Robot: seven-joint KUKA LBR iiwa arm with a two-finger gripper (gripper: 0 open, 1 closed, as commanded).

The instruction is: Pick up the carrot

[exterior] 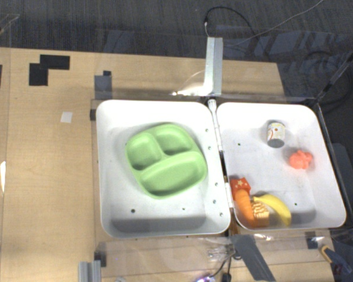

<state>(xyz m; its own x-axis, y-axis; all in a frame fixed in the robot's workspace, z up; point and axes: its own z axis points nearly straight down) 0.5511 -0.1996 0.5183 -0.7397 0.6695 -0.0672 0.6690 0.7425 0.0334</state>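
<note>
I see two white bins side by side on the bench; the left bin (109,175) carries a green plate (166,158) with three compartments, lying about in its middle and turned a little against the bin's edges.

The carrot (242,203) is in the right bin (317,187), in the near left corner; it lies close along the left wall, with its length going from the far side to the near side. Its far end touches a small red piece with white dots (240,184); I cannot tell what this piece is. Just beside the carrot, on its right, there is a yellow and orange thing (260,211) which I also cannot name; a banana (277,208) lies against that one, curved, near the near edge of the bin. These four things are packed together in the corner; the carrot is partly pressed between the wall and its neighbours.

Well apart from them, a small can (275,134) stands near the far edge of the right bin; a pink-orange lump (300,160) lies near the right edge.

A metal post (214,63) stands on the bench at the far side, where the two bins meet; some black squares (47,68) are at the bench's far left corner.
</note>
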